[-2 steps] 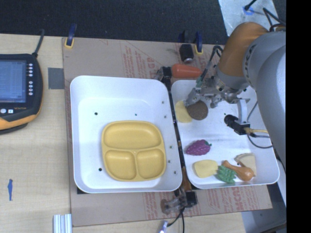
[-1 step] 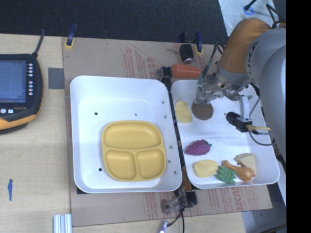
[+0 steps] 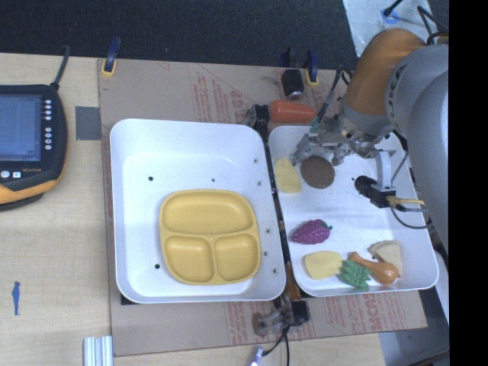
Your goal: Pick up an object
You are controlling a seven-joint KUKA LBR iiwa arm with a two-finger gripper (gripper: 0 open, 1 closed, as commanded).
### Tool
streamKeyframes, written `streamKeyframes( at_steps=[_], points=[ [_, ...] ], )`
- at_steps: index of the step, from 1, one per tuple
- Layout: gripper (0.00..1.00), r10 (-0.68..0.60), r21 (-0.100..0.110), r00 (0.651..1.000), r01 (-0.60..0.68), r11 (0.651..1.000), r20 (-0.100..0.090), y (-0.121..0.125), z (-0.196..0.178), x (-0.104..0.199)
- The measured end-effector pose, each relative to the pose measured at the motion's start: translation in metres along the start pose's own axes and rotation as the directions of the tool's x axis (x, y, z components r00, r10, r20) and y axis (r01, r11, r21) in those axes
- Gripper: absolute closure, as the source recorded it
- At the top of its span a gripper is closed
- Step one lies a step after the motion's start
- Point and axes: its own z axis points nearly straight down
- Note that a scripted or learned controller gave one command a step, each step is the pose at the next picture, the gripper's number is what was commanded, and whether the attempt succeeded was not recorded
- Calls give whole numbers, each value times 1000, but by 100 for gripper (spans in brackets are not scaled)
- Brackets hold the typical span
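Observation:
My gripper (image 3: 320, 155) hangs low over the far left part of the right bin (image 3: 412, 227), directly above a brown round piece (image 3: 318, 174). A pale yellow piece (image 3: 287, 177) lies just to the left of the brown one, against the bin wall. Nearer the front are a purple grape bunch (image 3: 310, 232), a yellow piece (image 3: 322, 264), a green and orange toy (image 3: 367, 270) and a slice of bread (image 3: 386, 250). The gripper body hides where it meets the brown piece.
The left bin (image 3: 137, 151) holds a yellow divided plate (image 3: 210, 235). A teach pendant (image 3: 27, 143) lies on the bench at far left. Clamps and a red-orange fitting (image 3: 290, 112) sit behind the bins. The grey arm (image 3: 415, 90) covers the right bin's far right corner.

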Motion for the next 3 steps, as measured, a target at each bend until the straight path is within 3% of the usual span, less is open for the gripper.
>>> streamKeyframes(
  at_steps=[2, 3],
  points=[
    [0, 5, 2, 1000, -5, 1000, 1, -2, 13, -10],
    [100, 3, -1, 1000, -3, 1000, 2, 0, 0, -11]
  ],
)
